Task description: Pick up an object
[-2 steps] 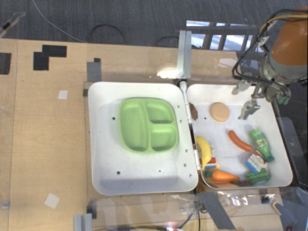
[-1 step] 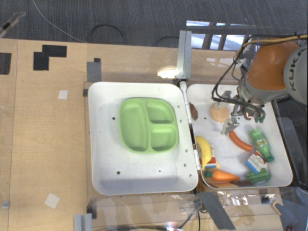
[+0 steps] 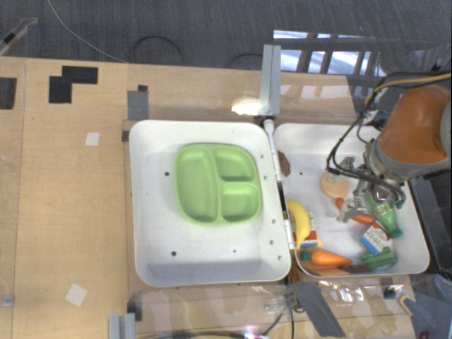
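You have the gripper (image 3: 353, 207) low in the right bin (image 3: 304, 154), hanging over the clutter near its middle; you cannot tell whether its jaws are released or clenched, since the wrist hides them. Just beside it sit a pale round object (image 3: 332, 184), an orange piece (image 3: 362, 218) and a green bottle (image 3: 387, 219). A banana (image 3: 300, 221) lies along the bin's left wall, with a carrot (image 3: 328, 258) near the front edge. The left bin (image 3: 152, 260) holds a green divided plate (image 3: 216, 183)
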`<state>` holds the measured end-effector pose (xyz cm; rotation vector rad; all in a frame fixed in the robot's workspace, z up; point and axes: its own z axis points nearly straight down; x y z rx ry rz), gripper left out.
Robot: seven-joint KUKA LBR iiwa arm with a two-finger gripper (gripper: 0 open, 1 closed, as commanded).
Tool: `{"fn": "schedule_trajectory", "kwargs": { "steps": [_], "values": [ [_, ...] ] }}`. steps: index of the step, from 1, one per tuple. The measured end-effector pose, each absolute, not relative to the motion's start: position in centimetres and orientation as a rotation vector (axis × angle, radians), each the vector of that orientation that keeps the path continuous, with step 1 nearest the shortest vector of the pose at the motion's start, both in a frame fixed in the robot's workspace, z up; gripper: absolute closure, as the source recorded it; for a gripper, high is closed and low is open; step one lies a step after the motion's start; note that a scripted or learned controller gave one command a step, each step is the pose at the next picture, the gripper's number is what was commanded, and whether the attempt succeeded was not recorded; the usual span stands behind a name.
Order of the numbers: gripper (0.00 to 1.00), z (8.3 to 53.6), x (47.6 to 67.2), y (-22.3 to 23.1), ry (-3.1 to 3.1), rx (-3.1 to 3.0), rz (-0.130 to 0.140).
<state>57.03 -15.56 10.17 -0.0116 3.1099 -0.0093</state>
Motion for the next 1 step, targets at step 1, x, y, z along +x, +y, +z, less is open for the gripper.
{"fn": "schedule_trajectory", "kwargs": {
  "steps": [1],
  "values": [
    [0.00,10.01,57.60,-13.94,3.100,0.152,-0.012]
  ]
}}
